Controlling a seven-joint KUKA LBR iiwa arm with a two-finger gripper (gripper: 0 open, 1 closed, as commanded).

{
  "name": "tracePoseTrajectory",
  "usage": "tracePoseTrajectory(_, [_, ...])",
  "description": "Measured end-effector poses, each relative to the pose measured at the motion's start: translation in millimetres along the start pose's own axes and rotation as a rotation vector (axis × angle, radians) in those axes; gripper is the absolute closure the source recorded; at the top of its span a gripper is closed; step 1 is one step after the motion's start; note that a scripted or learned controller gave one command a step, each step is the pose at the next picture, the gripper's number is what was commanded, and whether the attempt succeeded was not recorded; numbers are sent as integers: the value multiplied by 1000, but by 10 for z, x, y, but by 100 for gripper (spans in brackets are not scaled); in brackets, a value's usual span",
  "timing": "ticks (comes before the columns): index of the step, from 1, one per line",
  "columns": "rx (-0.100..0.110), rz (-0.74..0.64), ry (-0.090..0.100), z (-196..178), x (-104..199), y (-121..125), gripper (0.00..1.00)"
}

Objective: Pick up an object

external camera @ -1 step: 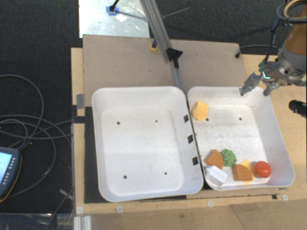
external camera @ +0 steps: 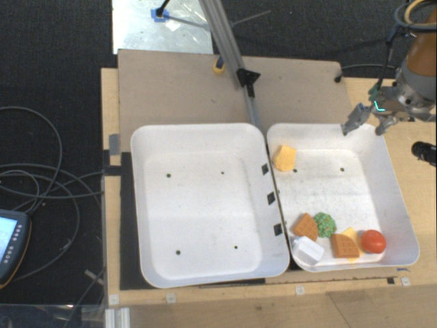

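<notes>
My gripper (external camera: 367,124) hangs over the far right corner of the right bin (external camera: 341,183), its two grey fingers spread apart with nothing between them. A yellow block (external camera: 285,158) lies near that bin's far left corner. Along the near edge sit an orange wedge (external camera: 306,227), a green bumpy piece (external camera: 325,223), a white block (external camera: 308,251), an orange waffle-like piece (external camera: 345,245) and a red ball (external camera: 373,241). All of these lie well below and left of the gripper.
The left bin (external camera: 201,203) lies beside the right one, joined by black clips. A slanted grey pole (external camera: 229,43) crosses the brown board behind the bins. Cables and a tablet (external camera: 10,241) lie on the dark floor at left.
</notes>
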State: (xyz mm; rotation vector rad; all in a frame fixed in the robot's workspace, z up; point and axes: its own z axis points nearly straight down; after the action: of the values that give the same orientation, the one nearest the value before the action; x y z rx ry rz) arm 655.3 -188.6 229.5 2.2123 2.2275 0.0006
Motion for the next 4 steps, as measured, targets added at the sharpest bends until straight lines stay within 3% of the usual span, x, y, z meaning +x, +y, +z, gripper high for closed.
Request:
tracePoseTrajectory(2, [5, 1, 2, 1186, 65, -10, 0])
tracePoseTrajectory(3, [1, 0, 1, 1391, 71, -4, 0])
tracePoseTrajectory(4, [-3, -3, -1, 1262, 69, 13, 100])
